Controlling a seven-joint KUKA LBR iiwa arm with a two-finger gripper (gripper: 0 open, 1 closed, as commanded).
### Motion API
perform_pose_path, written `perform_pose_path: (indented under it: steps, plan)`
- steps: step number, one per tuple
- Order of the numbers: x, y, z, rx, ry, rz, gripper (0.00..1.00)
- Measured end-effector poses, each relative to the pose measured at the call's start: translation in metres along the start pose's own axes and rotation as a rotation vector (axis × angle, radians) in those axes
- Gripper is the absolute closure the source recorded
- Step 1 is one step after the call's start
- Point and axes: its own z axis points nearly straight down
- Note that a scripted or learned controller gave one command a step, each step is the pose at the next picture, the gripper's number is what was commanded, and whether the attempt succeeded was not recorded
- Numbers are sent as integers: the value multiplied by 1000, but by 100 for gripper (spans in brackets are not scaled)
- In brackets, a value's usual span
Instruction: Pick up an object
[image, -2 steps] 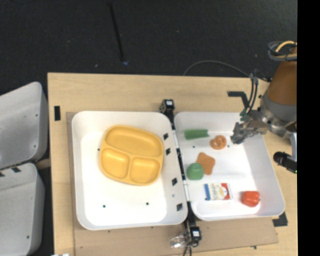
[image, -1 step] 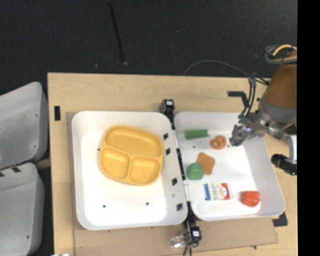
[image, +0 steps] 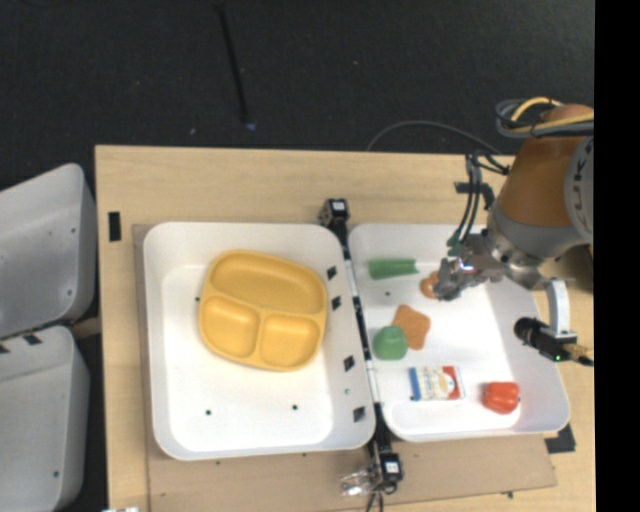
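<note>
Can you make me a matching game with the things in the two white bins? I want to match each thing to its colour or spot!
Things:
1. divided plate
2. round cup
3. pepper
4. little box

Clues:
A. red, near the right bin's front corner
B. yellow, in the left bin
C. white with a picture, lying flat
D. green, beside the orange piece

Pairs: 1-B, 2-D, 3-A, 4-C

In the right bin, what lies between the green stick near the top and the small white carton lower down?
In the camera view, the orange wedge and the round green piece lie between the green stick and the white carton.
</note>
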Motion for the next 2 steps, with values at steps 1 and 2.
perform_pose_path:
  steps: [1, 2]
  plan:
    - [54, -12, -17, -1, 2, -3, 100]
    - [104, -21, -11, 1, 1, -2, 100]
